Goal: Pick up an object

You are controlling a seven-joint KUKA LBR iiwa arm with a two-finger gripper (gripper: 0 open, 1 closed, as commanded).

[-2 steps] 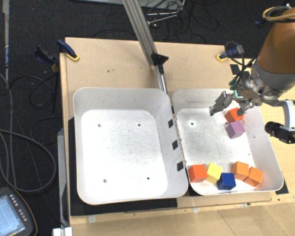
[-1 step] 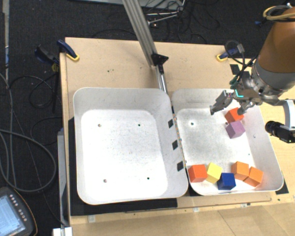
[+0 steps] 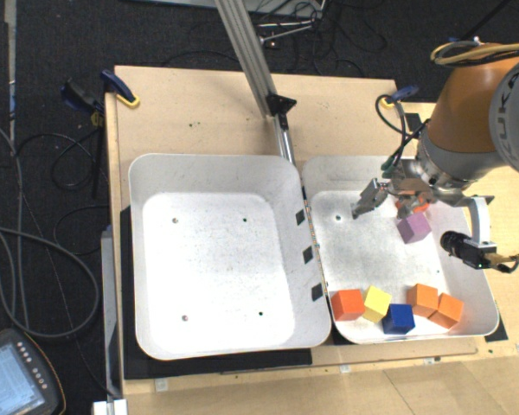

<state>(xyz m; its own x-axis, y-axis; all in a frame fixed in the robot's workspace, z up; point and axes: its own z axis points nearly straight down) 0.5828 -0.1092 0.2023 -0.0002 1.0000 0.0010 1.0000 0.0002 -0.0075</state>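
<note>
My gripper (image 3: 387, 204) hangs over the far middle of the right bin (image 3: 346, 240), open, with one dark finger (image 3: 366, 202) angled toward the left and nothing visible between the fingers. A purple block (image 3: 413, 226) lies tilted just below its right side, and a small red-orange piece (image 3: 418, 205) shows at the gripper's edge above it. Along the bin's front edge sit an orange-red block (image 3: 348, 303), a yellow block (image 3: 376, 303), a blue block (image 3: 399, 318) and two orange blocks (image 3: 425, 297) (image 3: 449, 309).
The left bin (image 3: 147, 232) stands beside the right one, their rims meeting with black clips (image 3: 311, 253). A slanted metal pole (image 3: 246, 46) crosses the bench's back. A black camera mount (image 3: 467, 247) juts from the wrist over the bin's right rim.
</note>
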